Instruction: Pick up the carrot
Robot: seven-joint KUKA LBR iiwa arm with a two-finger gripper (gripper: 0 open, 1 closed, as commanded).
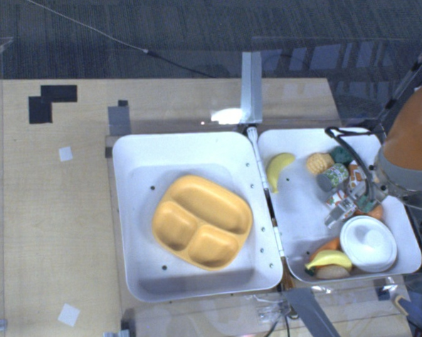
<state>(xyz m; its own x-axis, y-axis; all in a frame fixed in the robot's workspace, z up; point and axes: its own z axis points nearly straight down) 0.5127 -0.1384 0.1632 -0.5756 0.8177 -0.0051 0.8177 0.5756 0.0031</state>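
In the right bin my gripper is low among the clutter, just above the white bowl. Its arm comes in from the right. An orange tapered piece that looks like the carrot peeks out at the bowl's left edge, above a banana. It lies below and to the left of the gripper. A second orange bit shows at the gripper's right side; I cannot tell whether it belongs to the same carrot. Nothing is visibly held.
The right bin also holds a yellow fruit, a corn-like piece, a grey can, a green item and a brown potato. A yellow divided plate lies in the left bin.
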